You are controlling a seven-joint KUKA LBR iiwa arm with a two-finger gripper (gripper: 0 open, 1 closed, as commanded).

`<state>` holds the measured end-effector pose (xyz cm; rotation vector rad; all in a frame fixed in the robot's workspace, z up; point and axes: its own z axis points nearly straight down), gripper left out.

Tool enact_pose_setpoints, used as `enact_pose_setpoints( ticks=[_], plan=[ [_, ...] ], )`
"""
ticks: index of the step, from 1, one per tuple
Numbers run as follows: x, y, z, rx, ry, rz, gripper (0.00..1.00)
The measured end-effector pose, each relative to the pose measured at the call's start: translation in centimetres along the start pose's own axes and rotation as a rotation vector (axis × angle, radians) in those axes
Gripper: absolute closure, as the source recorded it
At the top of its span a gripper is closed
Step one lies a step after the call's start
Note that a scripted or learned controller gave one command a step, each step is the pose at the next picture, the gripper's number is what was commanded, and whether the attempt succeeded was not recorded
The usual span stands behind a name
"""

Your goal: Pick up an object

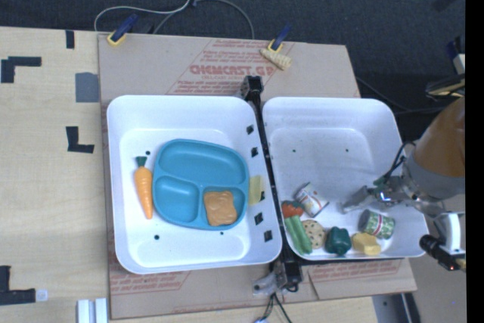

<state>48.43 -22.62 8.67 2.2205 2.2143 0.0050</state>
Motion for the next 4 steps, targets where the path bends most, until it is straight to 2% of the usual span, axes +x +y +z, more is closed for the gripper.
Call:
enact_pose_setpoints(
  ticks=[1, 2, 3, 4],
  plan=[
    [8.9, 6.7, -6.7, -0.003, 0.003, -0.015, 0.0],
    [8.7, 2.9, -1.9, -0.011, -0.004, -0.005, 0.0],
    [10.4, 0.1, 0.0, -0.005, -0.005, -0.002, 0.0],
    [13.6, 12.2, 0.1, -0.004, -0.001, -0.01, 0.0]
  ],
)
